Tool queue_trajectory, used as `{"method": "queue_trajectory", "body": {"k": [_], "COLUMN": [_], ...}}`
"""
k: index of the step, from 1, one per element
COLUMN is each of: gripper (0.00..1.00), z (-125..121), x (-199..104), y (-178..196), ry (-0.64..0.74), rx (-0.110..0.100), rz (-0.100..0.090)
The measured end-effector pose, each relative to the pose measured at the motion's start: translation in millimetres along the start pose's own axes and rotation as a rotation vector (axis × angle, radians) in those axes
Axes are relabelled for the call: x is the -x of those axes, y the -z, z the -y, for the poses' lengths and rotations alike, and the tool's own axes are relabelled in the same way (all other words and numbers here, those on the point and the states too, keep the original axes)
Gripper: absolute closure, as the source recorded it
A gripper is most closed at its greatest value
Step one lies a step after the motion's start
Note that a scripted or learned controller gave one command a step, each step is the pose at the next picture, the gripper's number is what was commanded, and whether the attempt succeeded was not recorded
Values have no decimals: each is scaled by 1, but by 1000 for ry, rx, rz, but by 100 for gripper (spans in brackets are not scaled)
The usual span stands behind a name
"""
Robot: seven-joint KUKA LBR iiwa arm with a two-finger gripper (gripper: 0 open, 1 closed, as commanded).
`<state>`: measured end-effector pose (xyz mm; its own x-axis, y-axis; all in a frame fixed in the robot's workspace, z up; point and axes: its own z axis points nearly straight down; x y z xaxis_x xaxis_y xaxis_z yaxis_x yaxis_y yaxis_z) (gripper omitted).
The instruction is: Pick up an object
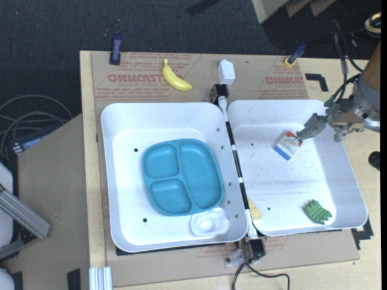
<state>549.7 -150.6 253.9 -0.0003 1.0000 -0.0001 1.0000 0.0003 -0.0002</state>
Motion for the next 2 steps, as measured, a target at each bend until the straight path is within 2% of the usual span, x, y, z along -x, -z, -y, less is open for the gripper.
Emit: {"method": "queue_trajectory", "body": {"k": [1, 2], "gripper": [0, 100], "z": [-46, -49], "x": [5, 6], "y": [-127, -114], "ry": [0, 0], "rx": [-6, 2], "rz": [-2, 1]}}
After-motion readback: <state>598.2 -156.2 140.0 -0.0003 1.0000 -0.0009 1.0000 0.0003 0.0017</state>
